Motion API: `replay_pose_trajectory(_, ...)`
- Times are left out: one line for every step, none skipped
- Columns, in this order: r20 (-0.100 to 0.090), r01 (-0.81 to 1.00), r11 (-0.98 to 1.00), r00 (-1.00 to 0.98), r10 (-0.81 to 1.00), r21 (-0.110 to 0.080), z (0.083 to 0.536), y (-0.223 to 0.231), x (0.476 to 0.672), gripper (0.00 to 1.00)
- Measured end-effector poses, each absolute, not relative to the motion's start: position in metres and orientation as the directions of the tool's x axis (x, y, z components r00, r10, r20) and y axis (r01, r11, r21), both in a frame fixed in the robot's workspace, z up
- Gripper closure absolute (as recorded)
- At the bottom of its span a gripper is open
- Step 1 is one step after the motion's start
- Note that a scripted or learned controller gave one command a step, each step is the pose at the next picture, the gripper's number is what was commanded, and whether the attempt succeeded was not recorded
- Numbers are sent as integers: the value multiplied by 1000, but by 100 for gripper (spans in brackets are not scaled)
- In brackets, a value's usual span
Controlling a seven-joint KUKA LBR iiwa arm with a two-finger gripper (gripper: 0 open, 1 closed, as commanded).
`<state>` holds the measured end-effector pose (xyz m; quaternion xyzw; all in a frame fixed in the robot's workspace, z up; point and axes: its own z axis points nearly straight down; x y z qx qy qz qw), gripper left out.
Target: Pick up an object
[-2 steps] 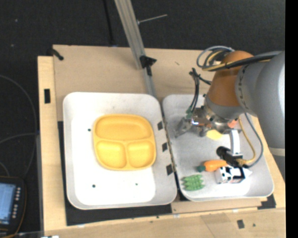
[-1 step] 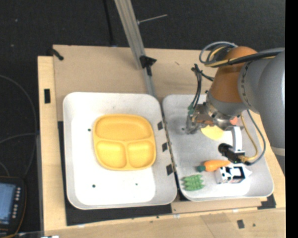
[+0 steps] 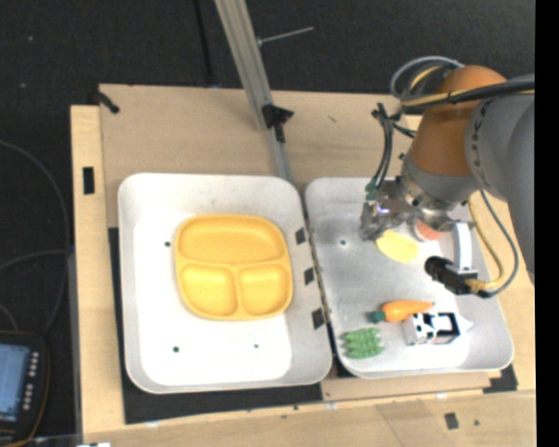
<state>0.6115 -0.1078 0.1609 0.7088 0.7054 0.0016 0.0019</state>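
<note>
I cannot tell whether my fingers are open above the flat yellow plastic piece; just below them, it may slip away.

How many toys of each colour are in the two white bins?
Yellow: 2, divided plate and flat yellow piece
Orange: 1, carrot
Green: 1, green toy
Black and white: 1, cow-patterned toy
Total: 5
</note>
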Motion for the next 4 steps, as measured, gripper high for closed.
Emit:
replay_pose_trajectory(-1,1000,3,-3,1000,7,216,-109,613,100)
replay_pose_trajectory(2,1000,8,-8,1000,4,231,-52,612,100)
replay_pose_trajectory(1,1000,8,-8,1000,0,226,3,605,100)
replay_pose_trajectory(1,1000,7,-7,1000,0,222,51,609,100)
